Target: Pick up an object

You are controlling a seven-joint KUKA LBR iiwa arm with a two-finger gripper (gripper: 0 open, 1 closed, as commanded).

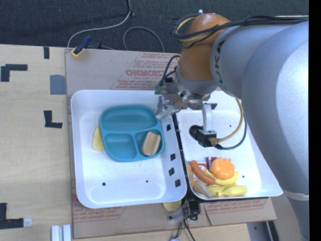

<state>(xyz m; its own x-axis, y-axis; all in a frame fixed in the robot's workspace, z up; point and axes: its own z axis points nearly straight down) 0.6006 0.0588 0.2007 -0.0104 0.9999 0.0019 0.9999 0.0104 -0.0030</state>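
My gripper [167,106] hangs below the orange band, over the divider between the two bins, by the upper right corner of a blue divided plate [125,129]. A tan bread-like piece [151,143] lies in the plate's right compartment. A yellow item [97,139] pokes out from under the plate's left edge. In the right bin's near corner lie an orange fruit [222,168], a reddish sausage-like piece [201,173], a yellow banana-like piece [228,190] and a tan ridged piece [201,188]. The wrist hides the gripper's tips.
The left bin [120,187] and right bin [251,149] sit side by side on a cardboard sheet [130,72]. The large grey arm [271,84] covers the right bin's far side. A black hose fitting [203,134] hangs over the right bin. Cables [120,34] lie behind.
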